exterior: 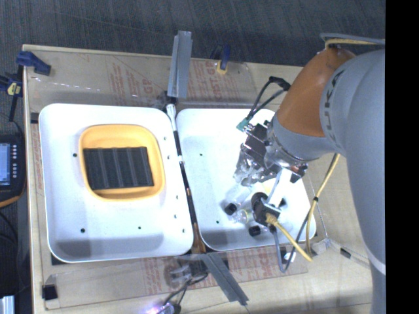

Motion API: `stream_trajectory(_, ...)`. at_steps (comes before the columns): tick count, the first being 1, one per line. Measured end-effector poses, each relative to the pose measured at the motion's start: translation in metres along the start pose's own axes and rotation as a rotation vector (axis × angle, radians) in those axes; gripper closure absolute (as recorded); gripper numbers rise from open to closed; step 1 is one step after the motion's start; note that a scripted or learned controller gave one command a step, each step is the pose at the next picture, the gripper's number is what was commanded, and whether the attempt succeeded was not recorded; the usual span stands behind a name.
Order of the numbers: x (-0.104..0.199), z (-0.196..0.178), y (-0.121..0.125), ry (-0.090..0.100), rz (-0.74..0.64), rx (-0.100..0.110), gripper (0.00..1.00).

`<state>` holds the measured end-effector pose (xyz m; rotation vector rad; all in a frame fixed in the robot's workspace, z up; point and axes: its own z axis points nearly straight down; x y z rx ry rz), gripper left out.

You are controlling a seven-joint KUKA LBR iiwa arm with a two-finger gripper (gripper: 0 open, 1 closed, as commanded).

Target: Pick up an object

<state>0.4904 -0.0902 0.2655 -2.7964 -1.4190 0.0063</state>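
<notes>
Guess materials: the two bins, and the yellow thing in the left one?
Bins: likely moulded plastic, white, smooth semi-gloss; rounded corners and soft sheen suggest it. Yellow item: looks like plastic or rubber, matte, with a dark ribbed panel set in its top; which of the two is unclear from this view.

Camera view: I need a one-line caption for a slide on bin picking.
KUKA arm lowers its gripper into the right bin; a yellow tray with a dark ribbed insert sits in the left bin.
</notes>
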Motion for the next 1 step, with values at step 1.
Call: stream_trajectory(1,-0.0873,-0.0389,0.0465,0.000,-0.006,-0.004,1.00)
